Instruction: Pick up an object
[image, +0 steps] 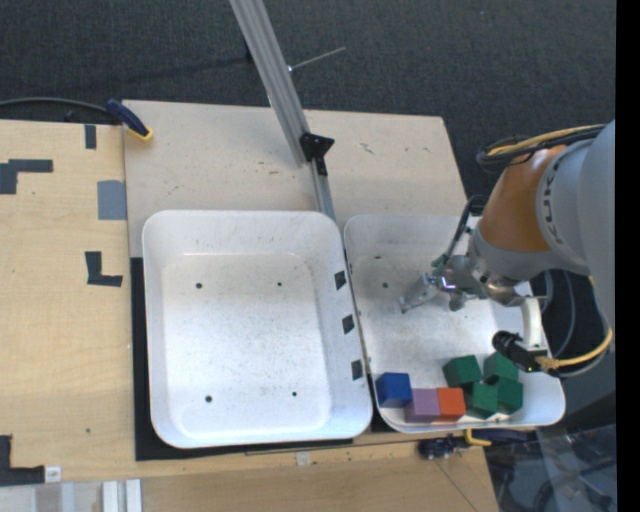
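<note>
Tool (412, 299) hangs over the right bin (400, 232), nothing between its fingers; you can't tell their spread. Blue block (394, 388), purple block (426, 403), orange block (451, 402), green blocks (484, 384) cluster at the near wall.

Grey arm (570, 200) reaches in from the right, gripper (415, 298) low over the right bin (400, 232), fingers spread.
</note>
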